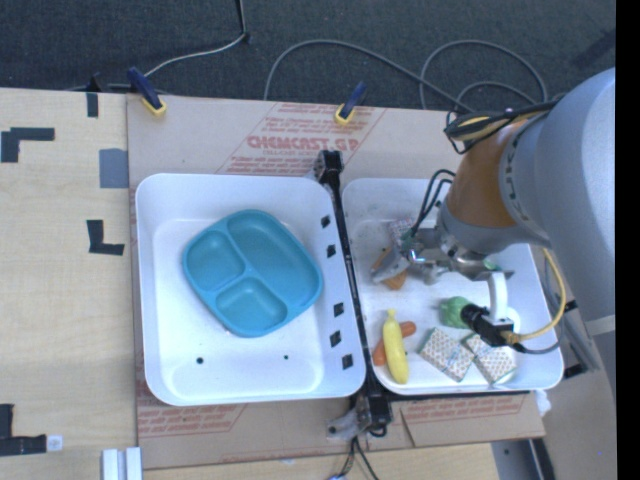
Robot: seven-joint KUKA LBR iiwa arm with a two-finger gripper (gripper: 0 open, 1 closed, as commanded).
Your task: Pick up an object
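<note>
Tool (392, 260) low in right bin (540, 373), over small orange-brown item (395, 279); finger state impossible to tell. Banana (396, 348), green toy (457, 312), two patterned blocks (447, 353) lie nearer, within reach. Blue plate (252, 271) fills left bin (170, 368).

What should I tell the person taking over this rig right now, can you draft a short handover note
Tool: low in the right bin, over its upper left area; whether it is open or shut can't be made out, and nothing is visibly held.
Right bin contents: yellow banana near the front left, green object mid-bin, two patterned blocks at the front. A small orange item lies just below the tool.
Left bin: blue divided plate.
Done: arm has reached into the right bin.
Left: confirm a grasp and lift an object.
</note>
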